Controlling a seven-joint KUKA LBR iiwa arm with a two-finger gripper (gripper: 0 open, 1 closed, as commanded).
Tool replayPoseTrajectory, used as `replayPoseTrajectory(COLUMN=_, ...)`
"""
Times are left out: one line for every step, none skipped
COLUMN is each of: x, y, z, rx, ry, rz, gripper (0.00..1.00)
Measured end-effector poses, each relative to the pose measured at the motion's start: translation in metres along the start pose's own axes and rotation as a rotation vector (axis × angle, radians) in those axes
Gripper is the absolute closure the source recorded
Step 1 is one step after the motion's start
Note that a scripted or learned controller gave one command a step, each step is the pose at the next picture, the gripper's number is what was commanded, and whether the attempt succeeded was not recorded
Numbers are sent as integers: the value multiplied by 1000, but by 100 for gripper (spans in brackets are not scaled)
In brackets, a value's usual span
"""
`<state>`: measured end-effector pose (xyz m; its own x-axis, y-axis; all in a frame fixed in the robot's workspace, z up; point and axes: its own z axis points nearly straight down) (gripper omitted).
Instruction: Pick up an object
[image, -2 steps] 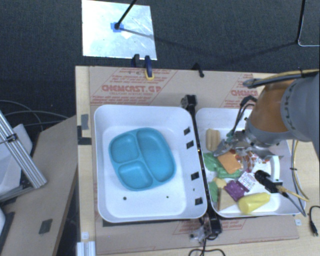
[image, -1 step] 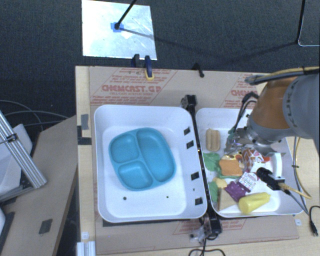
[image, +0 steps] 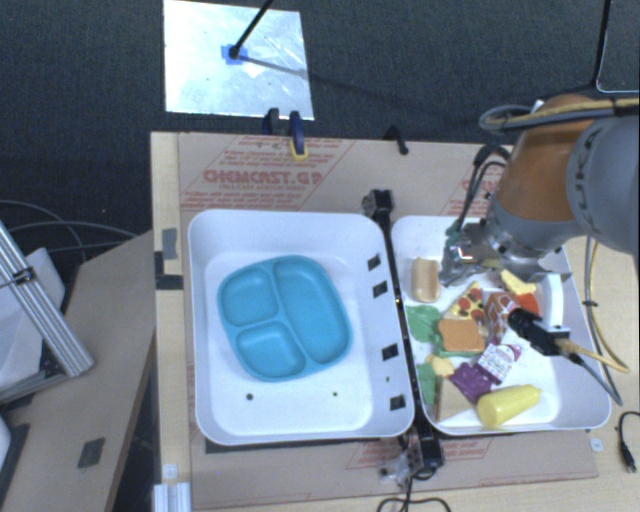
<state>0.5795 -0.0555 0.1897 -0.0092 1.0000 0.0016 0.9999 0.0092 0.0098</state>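
The arm (image: 560, 180) is the largest thing I see. It comes in from the right, the edge of the view cuts it off, and its body hides the far right corner of the right bin (image: 570, 385). The left bin (image: 230, 395) holds 1 blue divided plate (image: 285, 318) with 3 compartments, lying flat.

The gripper (image: 458, 258) hangs low over the far left part of the right bin. It is small and shiny, and I cannot tell if it is open or closed.

The toy food is heaped in the right bin and the pieces overlap, so several are hard to name. The tan bread-like piece (image: 426, 280) lies just beside the gripper, on its left, near the bin's left wall. Its long axis runs from near to far. Nearer to me are a yellow piece (image: 508, 403), an orange toast-like piece (image: 462, 335) and a purple packet (image: 478, 378).
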Motion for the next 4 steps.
replayPoseTrajectory(x=26, y=7, z=5, rx=7, ry=-1, rz=2, gripper=100)
replayPoseTrajectory(x=80, y=10, z=-36, rx=5, ry=1, rz=-1, gripper=100)
replayPoseTrajectory(x=40, y=-20, z=-127, rx=-1, ry=-3, rz=10, gripper=100)
replayPoseTrajectory(x=141, y=-21, z=-117, rx=8, ry=2, rz=-5, gripper=100)
